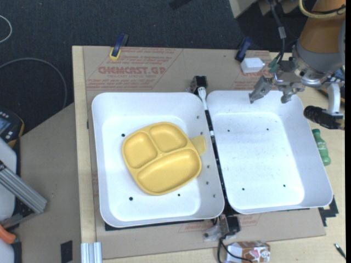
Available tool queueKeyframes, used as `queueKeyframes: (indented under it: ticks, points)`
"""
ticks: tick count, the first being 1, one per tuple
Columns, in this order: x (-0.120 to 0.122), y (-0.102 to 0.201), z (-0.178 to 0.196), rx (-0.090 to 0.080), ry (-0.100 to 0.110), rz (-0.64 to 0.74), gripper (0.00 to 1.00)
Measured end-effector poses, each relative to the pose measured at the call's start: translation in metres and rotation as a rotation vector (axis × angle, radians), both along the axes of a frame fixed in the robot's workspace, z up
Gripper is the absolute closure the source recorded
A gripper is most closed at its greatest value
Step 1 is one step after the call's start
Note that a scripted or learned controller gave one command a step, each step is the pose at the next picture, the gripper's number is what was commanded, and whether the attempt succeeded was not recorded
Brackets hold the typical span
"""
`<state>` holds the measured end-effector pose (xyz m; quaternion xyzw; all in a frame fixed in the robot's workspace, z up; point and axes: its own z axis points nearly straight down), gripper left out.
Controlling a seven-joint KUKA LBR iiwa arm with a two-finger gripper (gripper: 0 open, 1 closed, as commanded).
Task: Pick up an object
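Observation:
A yellow divided plate (160,157) with three compartments lies flat in the left white bin (109,114), slightly right of that bin's middle. My gripper (272,93) hangs over the far edge of the right white bin (274,190), well away from the plate. Its two fingers are spread apart, open, with nothing between them.
A brown board (137,67) lies under both bins. A black clamp (199,84) sits at the far end of the seam between the bins. A green object (322,147) lies just outside the right bin's right rim. Cables and clips sit at the board's front edge.

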<state>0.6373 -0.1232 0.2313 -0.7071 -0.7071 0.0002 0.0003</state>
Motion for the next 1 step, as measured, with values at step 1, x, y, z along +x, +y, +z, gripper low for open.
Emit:
queueKeyframes:
  ticks: [1]
  points:
    - [-0.0525, 0.0935, 0.0751, 0.002, -0.005, 0.008, 0.0]
